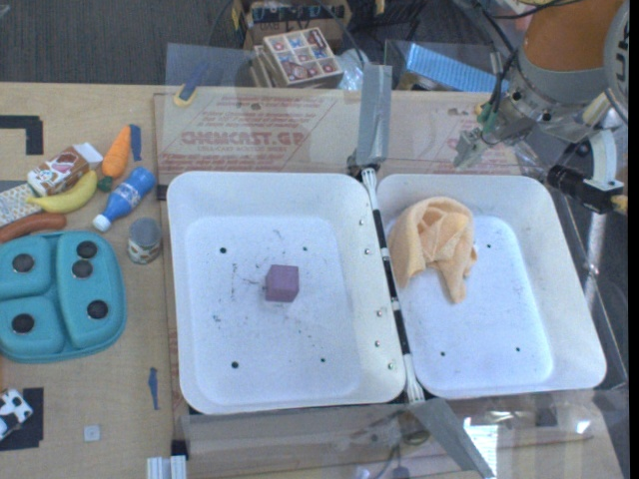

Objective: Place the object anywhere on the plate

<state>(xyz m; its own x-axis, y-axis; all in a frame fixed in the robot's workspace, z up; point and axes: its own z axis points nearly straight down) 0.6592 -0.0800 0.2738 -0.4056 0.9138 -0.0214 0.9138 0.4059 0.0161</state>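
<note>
A small purple cube lies near the middle of the left white bin. A crumpled peach cloth is heaped in the upper left part of the right white bin. My gripper hangs above the bench just behind the right bin's far edge, up and to the right of the cloth and apart from it. Nothing hangs from it. A teal divided plate rests on the wooden bench to the left of both bins.
Toy food lies at the far left: a banana, a carrot, a small blue bottle, a sausage and a grey can. Boxes stand behind the bench. A grey divider post rises between the bins.
</note>
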